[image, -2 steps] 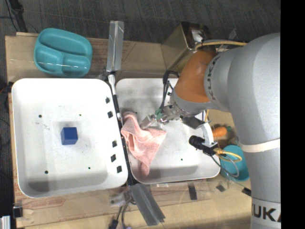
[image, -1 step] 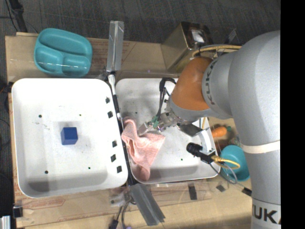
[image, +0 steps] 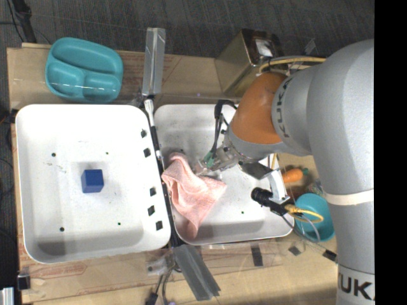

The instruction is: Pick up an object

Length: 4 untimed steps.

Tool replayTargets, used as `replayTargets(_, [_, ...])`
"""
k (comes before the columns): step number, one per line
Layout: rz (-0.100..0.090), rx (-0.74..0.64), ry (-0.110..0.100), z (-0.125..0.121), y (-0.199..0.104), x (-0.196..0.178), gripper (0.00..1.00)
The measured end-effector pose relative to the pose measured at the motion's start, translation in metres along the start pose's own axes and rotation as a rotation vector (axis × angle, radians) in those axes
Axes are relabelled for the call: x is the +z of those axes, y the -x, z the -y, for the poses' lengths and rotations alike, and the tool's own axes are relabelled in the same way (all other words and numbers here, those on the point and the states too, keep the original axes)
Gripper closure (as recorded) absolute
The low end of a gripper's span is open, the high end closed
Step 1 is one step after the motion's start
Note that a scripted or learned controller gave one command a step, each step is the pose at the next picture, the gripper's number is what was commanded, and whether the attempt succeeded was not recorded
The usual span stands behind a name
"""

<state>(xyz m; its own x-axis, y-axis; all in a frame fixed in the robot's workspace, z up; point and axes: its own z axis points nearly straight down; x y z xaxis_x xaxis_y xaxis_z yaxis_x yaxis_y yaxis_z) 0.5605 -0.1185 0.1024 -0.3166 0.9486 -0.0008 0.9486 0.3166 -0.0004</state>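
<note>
Pink cloth (image: 191, 192) is bunched at left wall of right bin (image: 254, 230); gripper (image: 215, 161) is poised at its upper edge, open-or-closed cannot be told; a raised fold should be pinched, wall avoided; 1 blue cube (image: 93, 180) sits in left bin (image: 38, 234).

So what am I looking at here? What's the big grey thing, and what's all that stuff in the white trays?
The big grey shape with the orange band is a robot arm. The picture comes from one camera fixed above the bench, looking down at a slant, and the arm reaches in from the right. Its hand is low in the right bin, beside a crumpled pink cloth. From this angle I cannot tell whether it is gripping anything. The left bin holds a small blue cube. Outside the bins, a teal dish sits on the bench at the upper left. The arm's job is simply to pick something up.
</note>
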Motion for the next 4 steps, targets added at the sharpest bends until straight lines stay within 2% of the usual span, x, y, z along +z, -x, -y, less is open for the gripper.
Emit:
replayTargets(1, [0.0,0.0,0.0,0.0,0.0,0.0,0.0])
replayTargets(2, [0.0,-0.037,0.001,0.009,-0.012,0.009,0.0])
replayTargets(3, [-0.002,-0.017,0.0,0.018,-0.013,0.01,0.0])
replayTargets(4, [-0.002,-0.013,-0.001,0.05,-0.014,0.01,0.0])
